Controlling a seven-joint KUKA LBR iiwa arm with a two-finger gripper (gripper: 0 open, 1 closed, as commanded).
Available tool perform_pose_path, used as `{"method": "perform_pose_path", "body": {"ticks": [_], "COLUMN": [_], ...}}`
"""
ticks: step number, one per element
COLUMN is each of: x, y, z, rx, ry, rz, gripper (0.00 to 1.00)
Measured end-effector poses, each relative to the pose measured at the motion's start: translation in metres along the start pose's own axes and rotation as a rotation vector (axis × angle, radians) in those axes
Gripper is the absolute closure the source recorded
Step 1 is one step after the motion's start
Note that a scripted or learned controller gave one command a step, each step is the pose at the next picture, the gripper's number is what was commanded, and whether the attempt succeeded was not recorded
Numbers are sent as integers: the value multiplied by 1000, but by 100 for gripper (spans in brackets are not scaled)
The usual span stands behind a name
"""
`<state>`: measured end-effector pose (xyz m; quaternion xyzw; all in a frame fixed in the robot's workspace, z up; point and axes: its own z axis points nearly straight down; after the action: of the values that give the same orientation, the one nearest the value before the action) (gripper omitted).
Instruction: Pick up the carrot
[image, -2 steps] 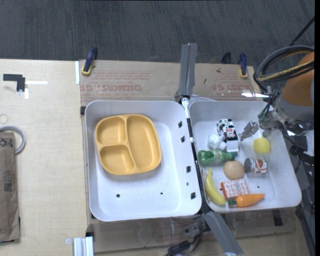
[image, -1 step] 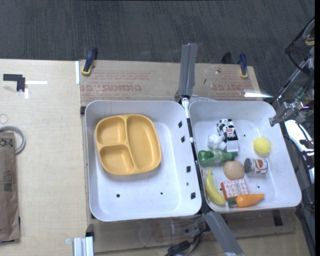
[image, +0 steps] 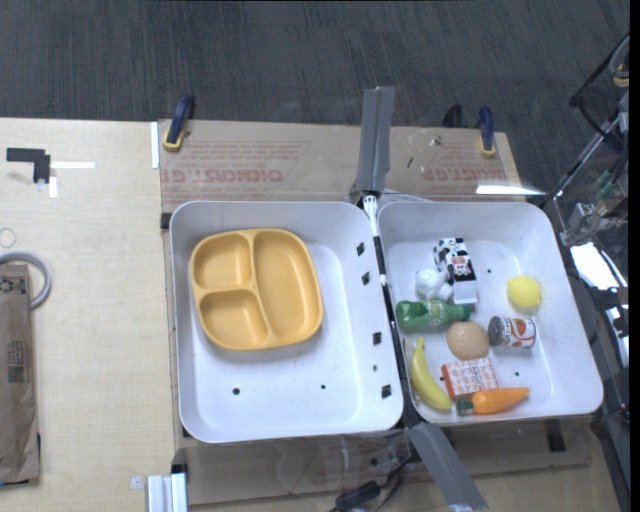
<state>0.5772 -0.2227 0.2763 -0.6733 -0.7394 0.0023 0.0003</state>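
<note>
Wooden bench (image: 80, 330) bears two white bins (image: 200, 400), dark carpet (image: 250, 50) beyond

An orange body with a green tip is shown by the carrot (image: 493, 401). The two bins (image: 200, 400) are coloured white. A yellow-orange tone is borne by the divided plate (image: 257, 288). The lemon (image: 523, 291) and the banana (image: 427, 380) are seen in yellow, the bottle (image: 430, 314) in green, and the carton (image: 456, 262) is patterned in black-and-white patches.
</note>
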Motion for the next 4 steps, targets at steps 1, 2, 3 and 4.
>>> {"method": "perform_pose_path", "body": {"ticks": [1, 2, 3, 4], "x": [-2, 4, -5, 0], "y": [25, 50, 55, 43], "z": [-5, -19, -37, -115], "rx": [-5, -7, -8, -7], "ry": [0, -2, -3, -2], "rz": [-341, -696, -1048, -935], "gripper": [100, 100, 100, 100]}}
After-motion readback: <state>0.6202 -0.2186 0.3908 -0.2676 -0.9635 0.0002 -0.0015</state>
